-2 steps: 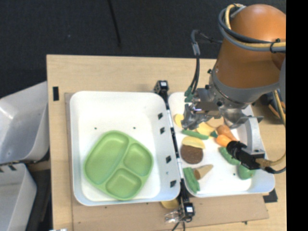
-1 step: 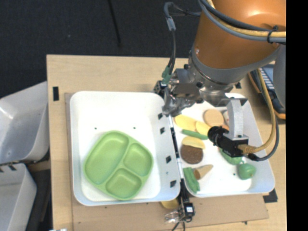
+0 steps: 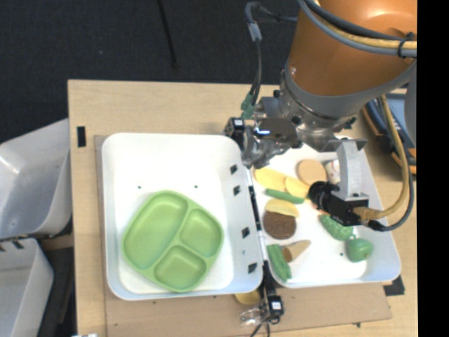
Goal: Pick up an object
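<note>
Two white bins side by side: the left bin (image 3: 112, 209) and the right bin (image 3: 382, 258)

One green plate (image 3: 173, 239) with three compartments, in the left bin

In the right bin, small food pieces:
- two yellow pieces, one (image 3: 270, 179) beside the other (image 3: 296, 187)
- one tan round piece (image 3: 311, 170)
- one brown round piece (image 3: 279, 224)
- one tan cone (image 3: 297, 248)
- about four green pieces: a thin strip (image 3: 284, 196), a stick (image 3: 280, 262), a long one (image 3: 336, 226), a blob (image 3: 359, 249)

One arm, one gripper (image 3: 263, 149)
</note>
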{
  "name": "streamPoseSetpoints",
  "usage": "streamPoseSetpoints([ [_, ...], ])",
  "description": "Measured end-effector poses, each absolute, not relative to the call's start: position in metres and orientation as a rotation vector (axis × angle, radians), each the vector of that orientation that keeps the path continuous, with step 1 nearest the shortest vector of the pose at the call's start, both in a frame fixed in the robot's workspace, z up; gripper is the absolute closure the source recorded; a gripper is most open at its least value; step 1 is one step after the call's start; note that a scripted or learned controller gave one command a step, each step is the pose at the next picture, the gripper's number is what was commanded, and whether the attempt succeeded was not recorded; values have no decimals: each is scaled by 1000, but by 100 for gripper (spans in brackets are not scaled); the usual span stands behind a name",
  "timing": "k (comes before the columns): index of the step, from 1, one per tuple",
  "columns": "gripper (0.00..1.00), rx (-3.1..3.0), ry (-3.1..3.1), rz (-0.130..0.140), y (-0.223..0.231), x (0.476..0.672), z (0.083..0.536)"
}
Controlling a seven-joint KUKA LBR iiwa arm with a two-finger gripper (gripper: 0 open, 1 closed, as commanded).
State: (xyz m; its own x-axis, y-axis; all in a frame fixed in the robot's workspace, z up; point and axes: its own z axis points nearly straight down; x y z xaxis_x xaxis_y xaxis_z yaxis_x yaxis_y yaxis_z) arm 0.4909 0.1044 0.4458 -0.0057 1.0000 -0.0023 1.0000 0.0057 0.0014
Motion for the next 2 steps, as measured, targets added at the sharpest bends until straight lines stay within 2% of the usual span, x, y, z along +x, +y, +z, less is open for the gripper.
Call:
streamPoseSetpoints([
  [1, 100, 2206, 2225, 22, 179, 549, 557],
  [2, 100, 2227, 2218, -13, 142, 589, 467],
])
